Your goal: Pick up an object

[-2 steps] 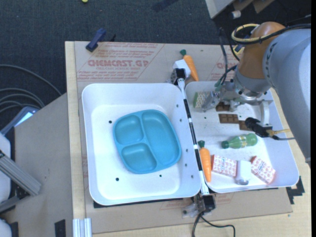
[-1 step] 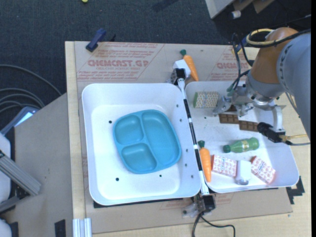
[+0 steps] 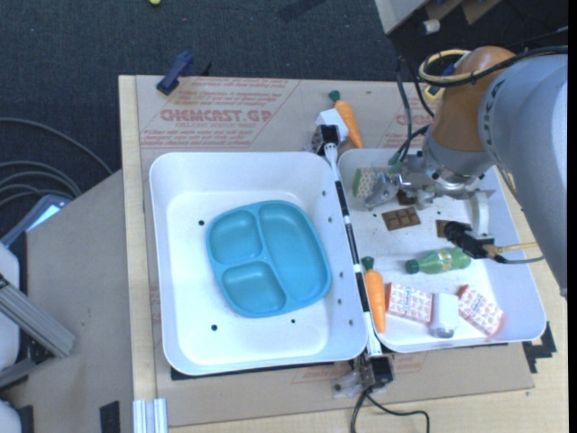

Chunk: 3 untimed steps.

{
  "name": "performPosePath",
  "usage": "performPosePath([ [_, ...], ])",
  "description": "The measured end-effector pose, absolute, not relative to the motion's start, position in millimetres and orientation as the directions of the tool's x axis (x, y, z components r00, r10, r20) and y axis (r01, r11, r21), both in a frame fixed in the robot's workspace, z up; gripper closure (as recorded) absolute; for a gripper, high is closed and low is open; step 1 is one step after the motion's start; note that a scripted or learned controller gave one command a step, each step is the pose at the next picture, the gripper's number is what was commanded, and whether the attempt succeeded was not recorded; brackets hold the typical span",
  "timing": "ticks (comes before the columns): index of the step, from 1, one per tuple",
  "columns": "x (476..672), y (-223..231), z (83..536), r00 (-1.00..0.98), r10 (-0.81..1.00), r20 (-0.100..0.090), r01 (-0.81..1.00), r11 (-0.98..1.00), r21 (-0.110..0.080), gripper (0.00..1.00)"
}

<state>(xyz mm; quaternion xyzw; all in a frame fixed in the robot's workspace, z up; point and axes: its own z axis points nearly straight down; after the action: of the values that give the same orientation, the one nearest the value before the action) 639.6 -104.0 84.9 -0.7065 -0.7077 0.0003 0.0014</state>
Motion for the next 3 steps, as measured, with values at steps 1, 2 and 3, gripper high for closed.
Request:
performPosePath([
  [1,639.2,-114.2,84.7,0.000,1.000,0.000,1.000,0.000,-0.001,0.00],
  [2,664.6,-120.9,84.3,-0.002,1.000,0.001,1.000,0.002,-0.012,0.00],
  [3,653.9,-116.8,84.9,0.000,1.000,0.000,1.000,0.000,-0.003,0.00],
])
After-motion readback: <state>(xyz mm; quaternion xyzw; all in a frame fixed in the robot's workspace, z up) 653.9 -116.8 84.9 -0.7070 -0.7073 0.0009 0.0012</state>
